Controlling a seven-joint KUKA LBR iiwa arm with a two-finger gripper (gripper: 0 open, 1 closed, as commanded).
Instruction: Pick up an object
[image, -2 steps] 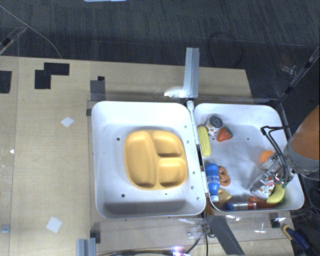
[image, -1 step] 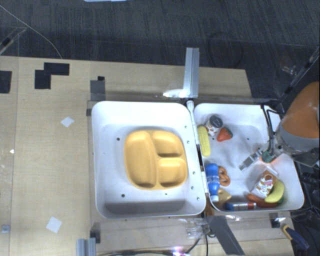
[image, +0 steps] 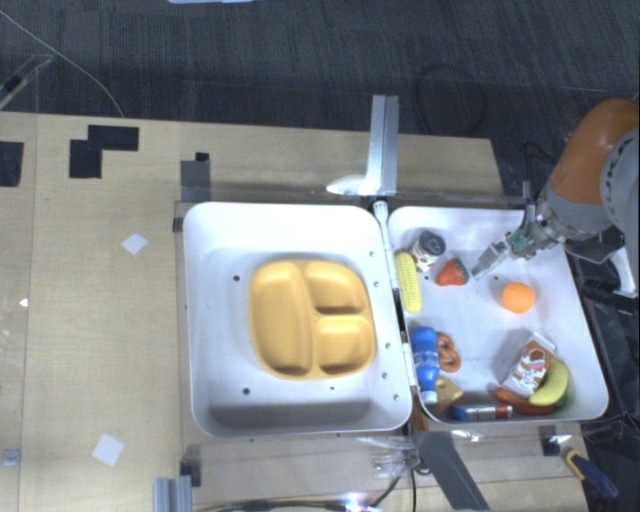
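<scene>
Here, end effector (image: 487, 260) (tilted) hovers beside strawberry (image: 452, 273).

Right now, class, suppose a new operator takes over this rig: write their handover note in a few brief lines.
Gripper: low over the right bin, fingers pointing at the strawberry; nothing visibly held.
Things: corn by the divider, orange ball mid-bin, banana and carton at the near corner. Yellow tray sits in the left bin.
Done: arm positioned.
Left: grasp and lift one object.
</scene>
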